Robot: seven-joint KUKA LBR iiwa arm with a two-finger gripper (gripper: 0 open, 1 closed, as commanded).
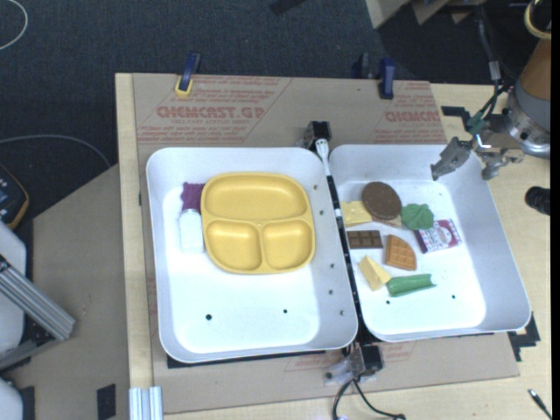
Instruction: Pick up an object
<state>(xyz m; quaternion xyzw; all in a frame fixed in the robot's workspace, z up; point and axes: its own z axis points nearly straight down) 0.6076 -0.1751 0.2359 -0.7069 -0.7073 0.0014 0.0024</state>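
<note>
hovering claw (465, 157) (fingers spread, empty)

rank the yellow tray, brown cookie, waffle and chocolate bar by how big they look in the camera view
1. yellow tray, by far the largest
2. brown cookie
3. waffle and chocolate bar: these two look about alike, so I won't rank them.

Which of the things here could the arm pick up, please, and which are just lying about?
For the job:
pincer
brown disc
green lump
waffle
chocolate bar
green stick
cheese wedge

Lying about:
yellow tray
blue clamp
yellow clamp
</note>
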